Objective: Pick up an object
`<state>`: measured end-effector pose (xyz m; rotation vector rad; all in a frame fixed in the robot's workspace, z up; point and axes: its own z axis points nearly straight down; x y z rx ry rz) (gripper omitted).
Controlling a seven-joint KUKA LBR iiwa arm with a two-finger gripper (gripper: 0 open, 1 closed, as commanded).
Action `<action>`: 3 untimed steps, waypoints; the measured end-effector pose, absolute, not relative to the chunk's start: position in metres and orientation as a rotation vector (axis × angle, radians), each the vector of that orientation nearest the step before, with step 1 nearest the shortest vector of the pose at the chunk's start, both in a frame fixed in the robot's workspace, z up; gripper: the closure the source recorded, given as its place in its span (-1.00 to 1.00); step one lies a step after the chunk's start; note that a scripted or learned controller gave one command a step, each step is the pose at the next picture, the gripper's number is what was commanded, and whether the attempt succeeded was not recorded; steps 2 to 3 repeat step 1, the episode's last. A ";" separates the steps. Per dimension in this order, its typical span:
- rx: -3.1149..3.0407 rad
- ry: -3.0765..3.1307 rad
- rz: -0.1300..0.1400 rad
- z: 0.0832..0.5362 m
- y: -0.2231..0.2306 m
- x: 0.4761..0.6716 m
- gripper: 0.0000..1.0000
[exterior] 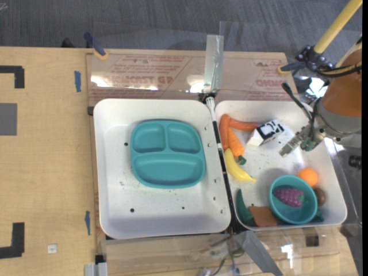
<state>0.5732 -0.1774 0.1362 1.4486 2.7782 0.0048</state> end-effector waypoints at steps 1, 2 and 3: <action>1.004 2.962 -0.003 0.090 -0.227 0.508 1.00; 1.004 2.962 -0.003 0.090 -0.227 0.508 1.00; 1.004 2.962 -0.003 0.090 -0.227 0.508 1.00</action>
